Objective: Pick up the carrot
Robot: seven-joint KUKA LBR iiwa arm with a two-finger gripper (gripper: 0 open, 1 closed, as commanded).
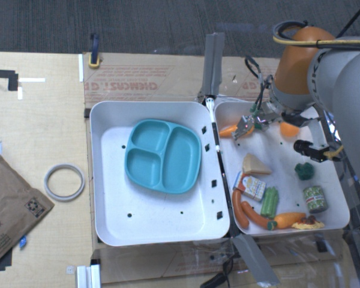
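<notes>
Hovering low over the far corner of the right bin (342, 188), my claw (247, 126) sits at about eleven o'clock within that bin. I cannot tell from this slanted view how it is set or whether it has anything in it. Just at its nine o'clock lies a small orange piece (227, 131), touching or nearly touching the tip, against the bin's left wall. I take that for the carrot, though another orange piece (289, 129) lies at three o'clock of the claw, half under the arm (300, 65).

Further out, toward six o'clock, are a pale wedge (255, 164), a small printed carton (253, 188), a green cucumber-like piece (269, 201), a sausage (249, 213) curving along the left wall and an orange-and-yellow piece (294, 220) at the near edge. At four o'clock sit a dark green lump (304, 171) and a small can (315, 198). The left bin (108, 209) holds a teal divided plate (164, 155); a tape ring (64, 181) rests on the surface (36, 131) beyond it.

I judge the carrot a light, stiff toy with a smooth, tapering skin, so it may squirt out of a pinch near the tip. I would take it across the thicker middle, with the claw set square to its length. The wall close by leaves little room on that side.
</notes>
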